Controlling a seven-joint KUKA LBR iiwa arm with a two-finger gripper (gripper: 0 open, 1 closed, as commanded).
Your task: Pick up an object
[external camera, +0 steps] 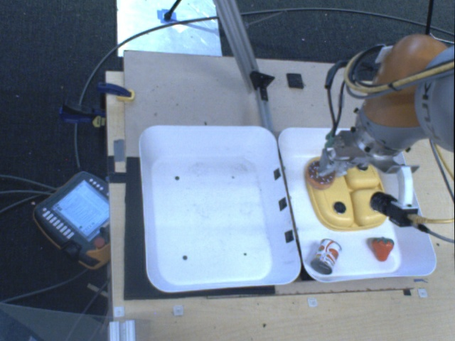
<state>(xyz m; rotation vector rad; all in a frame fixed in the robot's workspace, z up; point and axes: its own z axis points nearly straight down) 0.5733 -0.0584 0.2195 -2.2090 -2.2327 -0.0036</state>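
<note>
Gripper point(328, 163) low over the donut, right bin point(298, 190), grasp not confirmed.

We sit at the yellow tray's point(355, 208) 10 o'clock corner, right above the pink-frosted donut point(320, 176); can't tell whether the fingers are apart or closed. Other candidates: small can point(326, 255) at the bin's 7 o'clock, strawberry point(382, 248) at 5 o'clock, both well apart from the tray. For a clean pick we should straddle the donut, keep the tips off the tray lip, close fully, then lift straight up. Left bin point(153, 190) stays out of it.
</note>
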